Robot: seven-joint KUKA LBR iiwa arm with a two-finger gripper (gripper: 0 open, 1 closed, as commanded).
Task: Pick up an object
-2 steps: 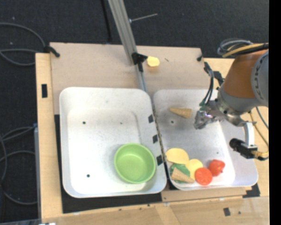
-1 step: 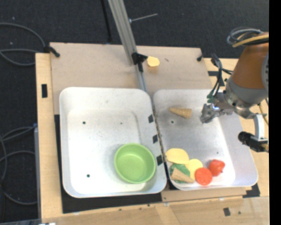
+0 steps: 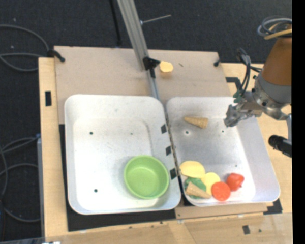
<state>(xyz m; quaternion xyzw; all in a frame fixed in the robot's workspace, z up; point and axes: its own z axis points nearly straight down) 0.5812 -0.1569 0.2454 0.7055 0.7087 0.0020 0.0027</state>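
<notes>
Your gripper hovers right of centre, beside the waffle cone, seemingly lining up a grab; its grip I cannot tell.

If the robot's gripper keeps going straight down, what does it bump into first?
Probably the bare floor of the right bin. The gripper points down with the cone-shaped toy off to its side, though depth is hard to judge.

The right bin has open floor through its middle; a cone lies near its far edge, and toy food crowds its near edge. The left bin is open except for a green bowl at its near right corner. A slanted metal post rises above the bins' far junction.
</notes>
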